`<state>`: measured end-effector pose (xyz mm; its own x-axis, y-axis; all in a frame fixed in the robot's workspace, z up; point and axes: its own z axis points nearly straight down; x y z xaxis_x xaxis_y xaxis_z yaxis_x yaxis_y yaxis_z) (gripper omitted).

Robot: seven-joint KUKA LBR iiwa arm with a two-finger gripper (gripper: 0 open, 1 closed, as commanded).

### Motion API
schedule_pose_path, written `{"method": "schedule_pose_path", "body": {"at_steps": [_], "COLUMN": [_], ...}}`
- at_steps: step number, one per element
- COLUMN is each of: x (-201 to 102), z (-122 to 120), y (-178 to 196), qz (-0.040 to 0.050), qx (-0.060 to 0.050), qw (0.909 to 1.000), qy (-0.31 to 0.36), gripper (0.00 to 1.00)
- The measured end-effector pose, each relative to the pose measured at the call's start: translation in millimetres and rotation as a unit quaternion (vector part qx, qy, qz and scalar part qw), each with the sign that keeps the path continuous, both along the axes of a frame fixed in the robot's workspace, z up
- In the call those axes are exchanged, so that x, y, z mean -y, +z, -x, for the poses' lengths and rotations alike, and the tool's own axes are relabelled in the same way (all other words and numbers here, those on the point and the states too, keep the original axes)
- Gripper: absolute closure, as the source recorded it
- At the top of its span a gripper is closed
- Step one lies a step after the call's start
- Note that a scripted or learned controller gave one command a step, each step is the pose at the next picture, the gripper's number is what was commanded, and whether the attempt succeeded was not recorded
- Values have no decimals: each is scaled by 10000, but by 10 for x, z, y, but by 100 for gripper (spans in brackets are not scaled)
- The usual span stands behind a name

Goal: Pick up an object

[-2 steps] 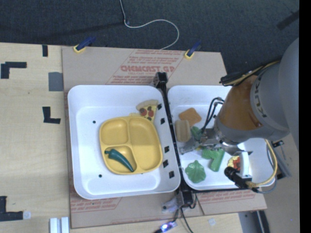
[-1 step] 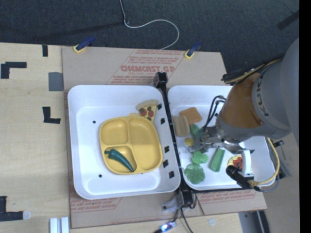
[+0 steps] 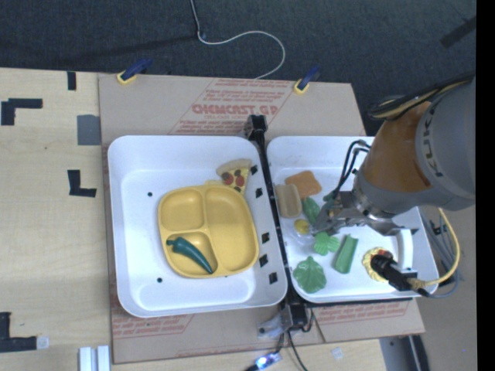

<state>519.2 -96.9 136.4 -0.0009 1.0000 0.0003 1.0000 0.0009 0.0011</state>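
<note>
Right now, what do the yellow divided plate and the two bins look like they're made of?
The yellow divided plate looks like moulded plastic: uniform colour, rounded compartment ridges, a soft sheen. The left bin and right bin also look like plastic, smooth glossy white with rounded corners, though coated metal can't be excluded.

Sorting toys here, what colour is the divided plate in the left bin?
Yellow: the divided plate, clear in the camera view.

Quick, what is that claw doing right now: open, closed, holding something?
Claw: cannot be told; it sits low in the right shallow white bin, over the small green toy pieces.
</note>
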Motion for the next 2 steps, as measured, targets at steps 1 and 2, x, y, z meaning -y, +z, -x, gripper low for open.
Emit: {"method": "schedule_pose_path", "body": {"at_steps": [1,2], "x": [58,52], "z": [29,22], "y": [446,904], "qz": [3,3], "qx": [5,8], "qw": [10000,10000], "qy": [-3,4], "gripper": [100,100]}}
